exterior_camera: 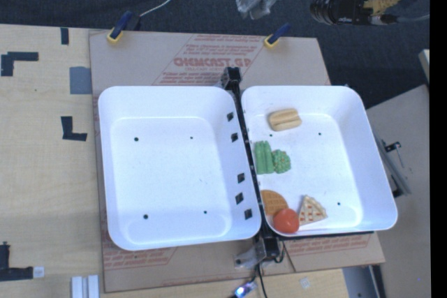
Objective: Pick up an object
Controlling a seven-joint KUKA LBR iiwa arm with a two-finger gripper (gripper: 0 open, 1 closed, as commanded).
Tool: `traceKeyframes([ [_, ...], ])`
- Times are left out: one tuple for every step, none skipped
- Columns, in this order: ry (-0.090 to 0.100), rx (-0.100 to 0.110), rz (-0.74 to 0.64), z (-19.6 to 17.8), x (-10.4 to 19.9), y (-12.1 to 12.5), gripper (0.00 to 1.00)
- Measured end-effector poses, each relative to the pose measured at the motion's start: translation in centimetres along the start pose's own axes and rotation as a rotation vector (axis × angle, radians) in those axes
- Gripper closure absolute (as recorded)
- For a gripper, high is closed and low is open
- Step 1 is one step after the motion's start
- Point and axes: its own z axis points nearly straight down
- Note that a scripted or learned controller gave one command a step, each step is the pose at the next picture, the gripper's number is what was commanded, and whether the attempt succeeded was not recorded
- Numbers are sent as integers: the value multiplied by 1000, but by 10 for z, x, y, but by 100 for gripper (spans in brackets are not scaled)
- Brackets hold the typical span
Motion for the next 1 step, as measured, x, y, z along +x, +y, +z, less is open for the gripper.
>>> traceKeyframes([
  [0,5,9,76,-59,29,100],
])
